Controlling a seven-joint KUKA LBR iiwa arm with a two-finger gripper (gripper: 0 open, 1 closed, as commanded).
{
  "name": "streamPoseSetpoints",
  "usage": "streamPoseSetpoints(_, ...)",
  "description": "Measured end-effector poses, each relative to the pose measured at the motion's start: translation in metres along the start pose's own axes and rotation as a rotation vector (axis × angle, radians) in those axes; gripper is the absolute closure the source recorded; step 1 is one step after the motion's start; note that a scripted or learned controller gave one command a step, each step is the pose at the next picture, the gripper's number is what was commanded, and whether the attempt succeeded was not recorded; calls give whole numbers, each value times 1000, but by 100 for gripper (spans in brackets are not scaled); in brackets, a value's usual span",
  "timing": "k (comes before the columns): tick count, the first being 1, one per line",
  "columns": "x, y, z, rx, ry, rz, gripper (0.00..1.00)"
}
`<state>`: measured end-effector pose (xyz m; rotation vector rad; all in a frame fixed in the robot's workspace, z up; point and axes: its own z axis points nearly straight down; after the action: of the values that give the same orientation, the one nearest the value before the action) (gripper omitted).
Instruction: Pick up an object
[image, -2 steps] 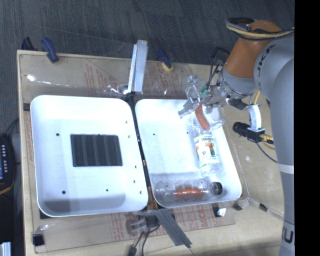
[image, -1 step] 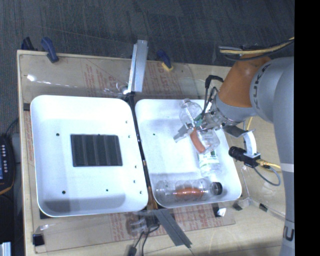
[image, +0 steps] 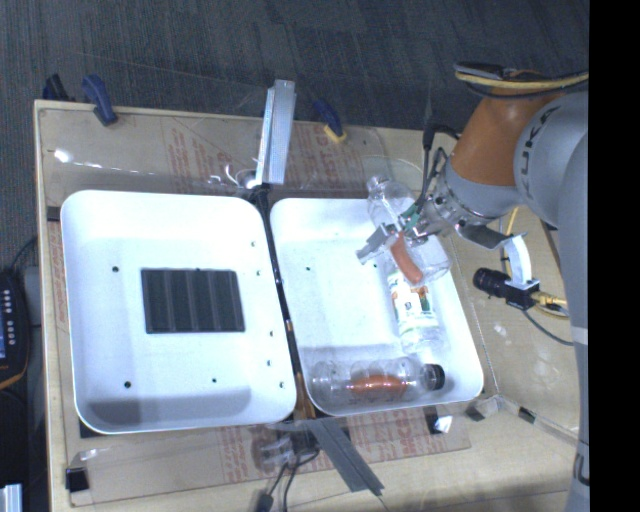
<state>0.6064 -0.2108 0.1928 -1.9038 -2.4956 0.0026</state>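
Observation:
My gripper (image: 397, 238) hangs low over the back right of the right bin (image: 320, 300). Directly beneath it lies a clear bottle (image: 415, 305) with a white and green label and an orange-red part at its upper end, stretched along the bin's right wall. The gripper is at or touching that upper end; whether it holds the bottle cannot be made out. A second clear bottle (image: 375, 380), with orange inside and a black cap, lies along the bin's front wall. A clear, glassy thing (image: 381, 196) sits at the back wall just behind the gripper.
The left bin (image: 100, 250) holds a dark grey ribbed rectangle (image: 192, 300) lying flat in its middle. A raised divider (image: 278, 290) separates the bins. A grey metal bar (image: 276, 130) stands behind them. The right bin's left half is bare white floor.

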Motion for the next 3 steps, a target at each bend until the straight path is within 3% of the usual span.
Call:
streamPoseSetpoints(1,-5,20,19,-2,-2,-40,0)
streamPoseSetpoints(2,-13,49,11,-2,-2,-81,0)
streamPoseSetpoints(3,-10,49,25,2,1,144,0)
